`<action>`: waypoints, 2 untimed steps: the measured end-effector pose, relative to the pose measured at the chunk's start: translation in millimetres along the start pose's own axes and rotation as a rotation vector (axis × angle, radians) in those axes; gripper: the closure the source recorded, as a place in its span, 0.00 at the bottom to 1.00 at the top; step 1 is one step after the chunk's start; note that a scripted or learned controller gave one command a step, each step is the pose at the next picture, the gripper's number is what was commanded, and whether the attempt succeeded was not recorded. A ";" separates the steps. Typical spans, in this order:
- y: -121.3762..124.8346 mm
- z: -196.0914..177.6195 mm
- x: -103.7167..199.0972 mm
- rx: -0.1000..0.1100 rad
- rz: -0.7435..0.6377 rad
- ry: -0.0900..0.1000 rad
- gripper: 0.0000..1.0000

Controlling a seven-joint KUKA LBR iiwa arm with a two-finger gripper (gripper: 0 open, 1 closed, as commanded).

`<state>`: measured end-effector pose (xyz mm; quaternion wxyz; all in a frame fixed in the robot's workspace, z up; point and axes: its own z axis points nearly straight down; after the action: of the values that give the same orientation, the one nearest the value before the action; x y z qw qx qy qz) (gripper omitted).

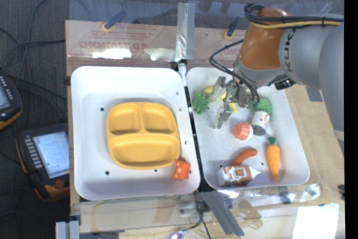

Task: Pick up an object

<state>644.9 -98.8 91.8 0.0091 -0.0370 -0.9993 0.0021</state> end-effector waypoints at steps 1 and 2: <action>2.2 0.3 3.9 -0.012 0.158 -0.008 0.00; -81.3 2.4 55.3 -0.001 0.009 -0.031 0.00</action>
<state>583.7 -175.8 90.8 -0.0065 -0.0415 -0.9991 0.0020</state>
